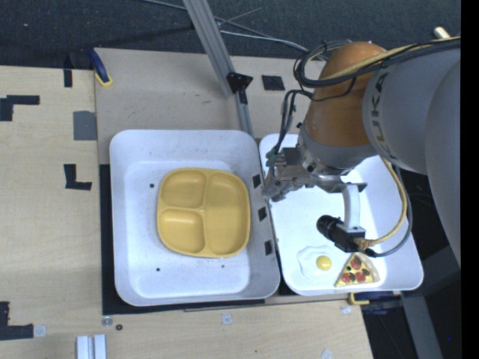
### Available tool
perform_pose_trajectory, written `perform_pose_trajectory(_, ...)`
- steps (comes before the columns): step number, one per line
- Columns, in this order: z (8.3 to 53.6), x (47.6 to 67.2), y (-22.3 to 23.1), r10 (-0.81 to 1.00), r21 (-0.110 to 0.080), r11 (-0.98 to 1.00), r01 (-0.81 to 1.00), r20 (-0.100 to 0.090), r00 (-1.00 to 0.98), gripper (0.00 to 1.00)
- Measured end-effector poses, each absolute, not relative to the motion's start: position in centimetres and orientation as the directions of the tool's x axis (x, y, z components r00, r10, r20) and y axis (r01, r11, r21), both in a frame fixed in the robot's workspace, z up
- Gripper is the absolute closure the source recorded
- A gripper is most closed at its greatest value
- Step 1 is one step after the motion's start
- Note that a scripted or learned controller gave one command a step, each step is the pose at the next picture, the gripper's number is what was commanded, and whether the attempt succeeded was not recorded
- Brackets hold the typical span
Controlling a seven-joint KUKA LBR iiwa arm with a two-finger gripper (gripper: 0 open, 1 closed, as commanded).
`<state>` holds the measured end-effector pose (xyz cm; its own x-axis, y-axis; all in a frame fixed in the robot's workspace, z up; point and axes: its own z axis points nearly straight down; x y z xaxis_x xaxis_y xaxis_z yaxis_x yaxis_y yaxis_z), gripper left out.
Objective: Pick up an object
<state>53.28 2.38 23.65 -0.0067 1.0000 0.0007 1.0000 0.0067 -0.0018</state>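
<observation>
The grey arm with the orange band (352, 103) enters from the right of the camera view and hangs over the right-hand shallow white bin (404, 271). Its two-finger gripper (278, 179) sits at the upper-left corner of that bin, close to the wall shared with the left-hand shallow white bin (123, 200). Whether the gripper is spread or closed cannot be determined; the wrist housing and cabling obscure it, and no object can be seen held there.

Candidate objects:

1. Flat toy fried egg, white with a yellow yolk (317, 262). It lies on the floor of the right bin near the front wall.
2. Small toy pizza slice, yellow crust with red toppings (357, 270). It lies just beside the egg, on the egg's right in the view, with its point directed up the frame.
3. Yellow plastic divided plate with three compartments (203, 212). It lies flat in the middle of the left bin.

Controlling relation: the egg and the pizza slice lie in the same bin as the gripper, toward the front edge of the bench and slightly rightward in the view. The plate lies across the dividing wall, to the left and forward of the gripper.

Judgement: the egg is the nearest target. Reaching it calls for travel toward the front wall followed by a descent. Both toys are thin and lie flat, so a slipping or empty grasp is likely.
</observation>
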Motion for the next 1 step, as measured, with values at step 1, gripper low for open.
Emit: perform_pose_trajectory(1, 22.04, 54.59, 7.31, 1.0, -0.003, 0.006, 1.0, 0.0, -0.006, 1.0)
